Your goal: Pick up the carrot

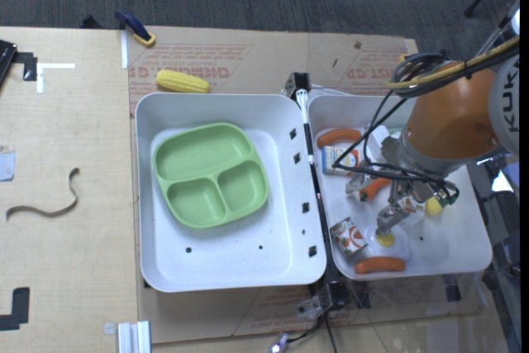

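In the right bin (463, 260), the carrot (374, 188) is a small orange piece lying near the middle, partly crossed by black cables. My gripper (394, 217) hangs low over the bin floor, just right of and below the carrot, with a small yellow piece (384, 240) right under it. Nothing shows in its grasp. The arm's orange band (450, 116) hides the bin's back right part.
The right bin also holds an orange-red sausage (339, 135) at the back, a small carton (335, 158), a can (349, 236), another sausage (380, 264) at the front and a yellow item (432, 207). The left bin (165, 260) holds a green divided plate (212, 174). A corn cob (183, 80) lies behind it.
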Controlling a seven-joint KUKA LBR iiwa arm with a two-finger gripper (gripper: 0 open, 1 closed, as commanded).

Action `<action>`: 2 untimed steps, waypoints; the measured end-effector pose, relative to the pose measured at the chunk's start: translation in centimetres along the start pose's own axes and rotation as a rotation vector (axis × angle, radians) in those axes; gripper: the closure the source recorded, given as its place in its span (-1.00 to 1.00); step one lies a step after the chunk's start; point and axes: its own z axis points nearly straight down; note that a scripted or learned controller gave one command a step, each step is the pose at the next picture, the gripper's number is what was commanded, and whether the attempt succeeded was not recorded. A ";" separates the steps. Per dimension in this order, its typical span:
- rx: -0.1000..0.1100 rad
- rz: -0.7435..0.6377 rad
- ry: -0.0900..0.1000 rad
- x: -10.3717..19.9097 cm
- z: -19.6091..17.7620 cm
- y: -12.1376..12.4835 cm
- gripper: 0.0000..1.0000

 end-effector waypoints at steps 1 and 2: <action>0.002 -0.002 -0.005 -0.2 -1.0 0.0 1.00; 0.002 -0.002 -0.005 -0.2 -1.0 0.0 -1.00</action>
